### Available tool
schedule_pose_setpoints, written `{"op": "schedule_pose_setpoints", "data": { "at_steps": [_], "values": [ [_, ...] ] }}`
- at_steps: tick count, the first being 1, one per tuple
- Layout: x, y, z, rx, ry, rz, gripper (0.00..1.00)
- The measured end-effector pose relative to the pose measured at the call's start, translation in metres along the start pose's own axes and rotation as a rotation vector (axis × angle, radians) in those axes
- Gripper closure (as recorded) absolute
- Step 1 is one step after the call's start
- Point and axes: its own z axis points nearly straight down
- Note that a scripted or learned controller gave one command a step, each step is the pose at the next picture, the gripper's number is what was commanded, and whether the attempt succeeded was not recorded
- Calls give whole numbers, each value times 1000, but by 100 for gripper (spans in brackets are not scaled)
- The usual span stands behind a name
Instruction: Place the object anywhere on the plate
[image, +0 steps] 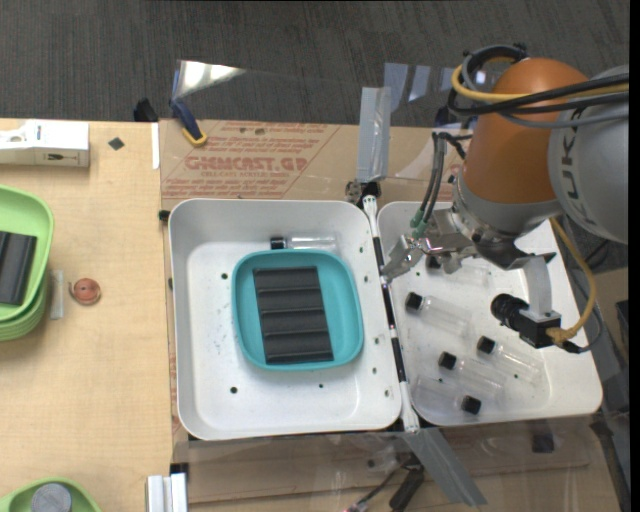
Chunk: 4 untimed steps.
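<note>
A teal square plate (346, 312) lies in the middle of the left bin (200, 380), with a black ribbed block (293, 315) resting on it. Just behind the plate lies a clear tube with a black cap (296, 242). Several more clear black-capped tubes (450, 362) are scattered in the right bin (560, 395). My gripper (412, 252) hangs over the right bin's far left corner, close to the wall between the bins. The orange-banded wrist (515, 120) covers much of it, and I see nothing held in it.
A cardboard sheet (250, 160) lies behind the bins. Green bowls (25, 300), a white box (45, 143) and a small brown disc (86, 290) sit on the wooden bench at left. Cables and a black fitting (520, 315) hang off the arm over the right bin.
</note>
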Motion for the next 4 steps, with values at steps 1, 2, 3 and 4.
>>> {"op": "schedule_pose_setpoints", "data": {
  "at_steps": [1, 2, 3, 4],
  "values": [
    [5, 20, -164, 1, -1, 77, 0],
    [-41, 56, -193, 2, -1, 174, 0],
    [-127, 79, -189, 2, 0, 105, 0],
    [-248, 63, -194, 0, 0, -15, 0]
  ]
}}
